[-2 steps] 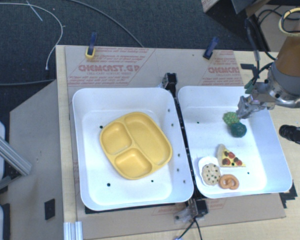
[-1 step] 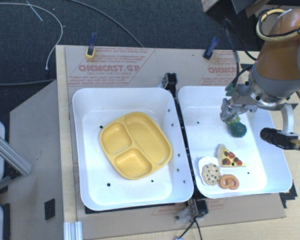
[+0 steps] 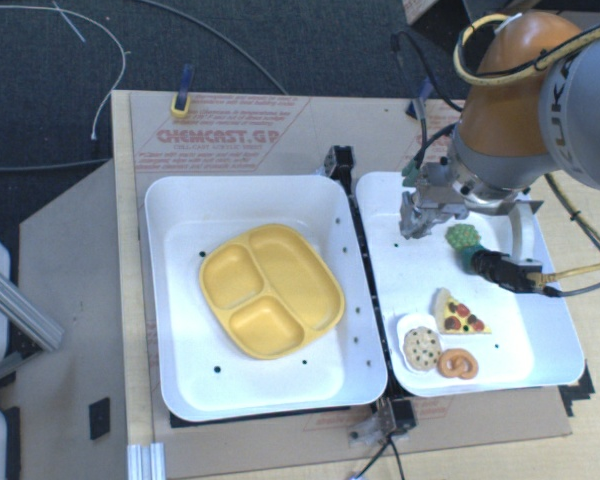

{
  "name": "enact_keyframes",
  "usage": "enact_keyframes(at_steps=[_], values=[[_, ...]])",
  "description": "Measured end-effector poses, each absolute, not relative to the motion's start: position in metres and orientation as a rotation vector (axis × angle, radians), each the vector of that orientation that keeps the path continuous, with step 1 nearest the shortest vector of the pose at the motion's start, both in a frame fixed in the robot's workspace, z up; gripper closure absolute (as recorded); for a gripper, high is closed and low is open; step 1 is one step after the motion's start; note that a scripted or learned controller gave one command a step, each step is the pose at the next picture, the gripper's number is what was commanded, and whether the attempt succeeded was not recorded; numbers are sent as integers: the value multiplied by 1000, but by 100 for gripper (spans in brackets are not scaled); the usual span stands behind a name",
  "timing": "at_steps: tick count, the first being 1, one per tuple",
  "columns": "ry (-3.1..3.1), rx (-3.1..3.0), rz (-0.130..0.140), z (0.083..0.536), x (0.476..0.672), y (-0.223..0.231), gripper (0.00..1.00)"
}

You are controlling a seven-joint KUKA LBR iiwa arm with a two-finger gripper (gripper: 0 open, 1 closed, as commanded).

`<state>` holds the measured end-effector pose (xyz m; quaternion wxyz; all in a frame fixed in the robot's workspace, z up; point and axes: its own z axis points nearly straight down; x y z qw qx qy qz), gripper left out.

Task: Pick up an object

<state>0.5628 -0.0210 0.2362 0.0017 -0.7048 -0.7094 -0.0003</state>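
Grey gripper (image 3: pixel 417 220) seen lowered into right bin (image 3: pixel 550 368), finger state not discernible. Green broccoli (image 3: pixel 462 236) placed just beside it. Pizza slice (image 3: pixel 458 314), cookie (image 3: pixel 421 347), pretzel (image 3: pixel 458 365) grouped nearer. Yellow tray (image 3: pixel 270 290) set in left bin (image 3: pixel 170 228).

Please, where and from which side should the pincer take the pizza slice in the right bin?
The pizza slice lies flat, point up-left and crust toward the right. Probably best from straight above, closing across its two long sides near the middle. The cookie and pretzel crowd its lower side.
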Motion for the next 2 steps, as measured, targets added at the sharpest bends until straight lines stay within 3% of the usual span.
enact_keyframes(at_steps=[2], values=[[-2228,-2214,-4,234,562,85,100]])
